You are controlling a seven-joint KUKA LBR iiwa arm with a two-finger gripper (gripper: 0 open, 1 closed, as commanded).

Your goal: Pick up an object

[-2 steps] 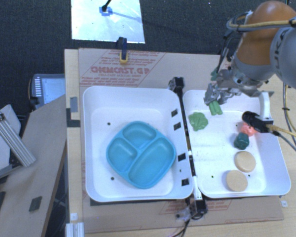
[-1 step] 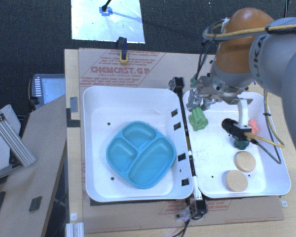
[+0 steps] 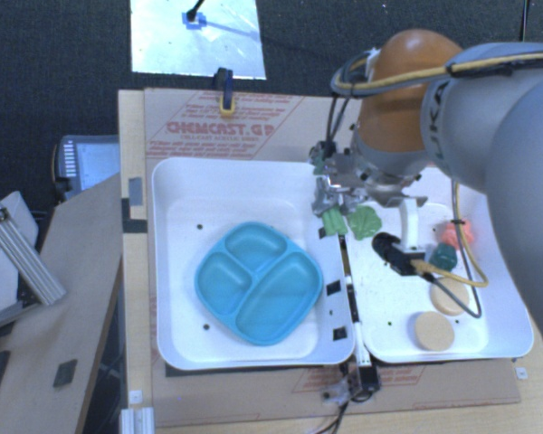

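- Your left white shallow bin (image 3: 176, 242) holds a blue plastic plate (image 3: 258, 283) with three compartments, lying flat.
- Up and to the right of the blue plate, over the wall where the two bins meet, you see the gripper (image 3: 333, 202). You cannot tell whether it is open or closed.
- The grey arm (image 3: 489, 125) reaches in from the right, above and right of the blue plate. Its orange band (image 3: 407, 70) is uppermost and the wrist points down at the bins.
- The right white shallow bin (image 3: 380, 315) holds a green leafy piece (image 3: 364, 221), just right of the blue plate's upper edge and close under the gripper. You cannot tell whether they touch.
- Its long axis runs roughly left to right, one end at the shared wall. The crumpled outline gives you no clear pointing end.
- Farther right of the blue plate sit a small teal object (image 3: 444, 258) and a pink-orange object (image 3: 458, 233), just beside each other.
- Right of the blue plate's lower edge lie two tan round discs, one (image 3: 447, 298) just behind the other (image 3: 433, 332).
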